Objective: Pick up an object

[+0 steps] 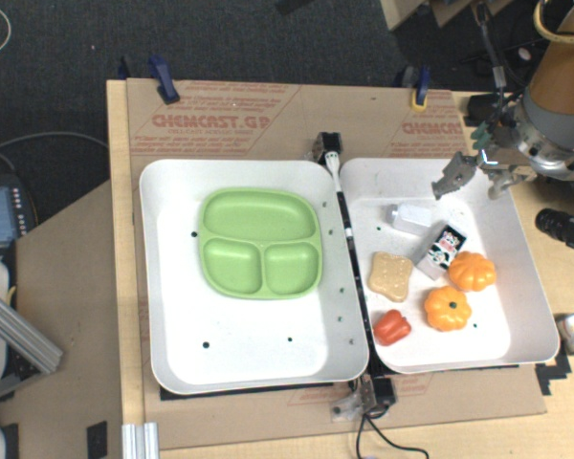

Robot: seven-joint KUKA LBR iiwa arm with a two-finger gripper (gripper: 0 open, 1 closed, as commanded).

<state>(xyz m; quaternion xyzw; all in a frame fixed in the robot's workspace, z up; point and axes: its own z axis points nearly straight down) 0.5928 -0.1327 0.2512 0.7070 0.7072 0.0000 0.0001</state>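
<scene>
My gripper (478,180) hangs over the back right part of the right bin (526,342), its two grey fingers spread open with nothing between them. Below and to its left in that bin lie a clear plastic packet (410,218) and a small black-and-white box (443,249). Nearer the front are a slice of toast (390,275), two orange pumpkins (472,272) (447,308) and a red pepper (392,327). All of them rest on the bin floor, apart from the fingers.
The left bin (163,285) holds a green divided plate (259,242). A black divider strip (345,228) runs between the bins. Blue clamps (163,79) sit on the cardboard at the back edge. Cables and equipment crowd the right side.
</scene>
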